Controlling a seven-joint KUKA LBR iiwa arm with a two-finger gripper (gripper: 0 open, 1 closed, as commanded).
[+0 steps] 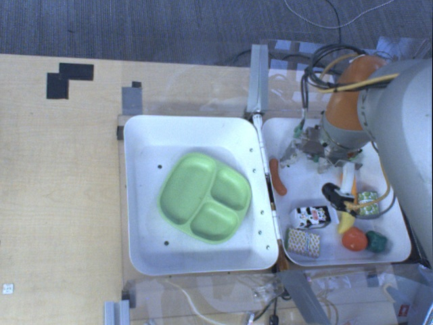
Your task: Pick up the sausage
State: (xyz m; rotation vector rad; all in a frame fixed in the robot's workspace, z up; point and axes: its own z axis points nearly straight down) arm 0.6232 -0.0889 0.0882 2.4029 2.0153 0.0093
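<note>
A: Surface?
B: Light wooden bench. Two white bins side by side on it: left bin, right bin.
A: Else?
B: Black tape marks top left.

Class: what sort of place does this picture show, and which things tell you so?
Probably a robot lab bench: a grey arm reaching over two white bins, toy food like a sausage, and loose cable on the carpet.
</note>
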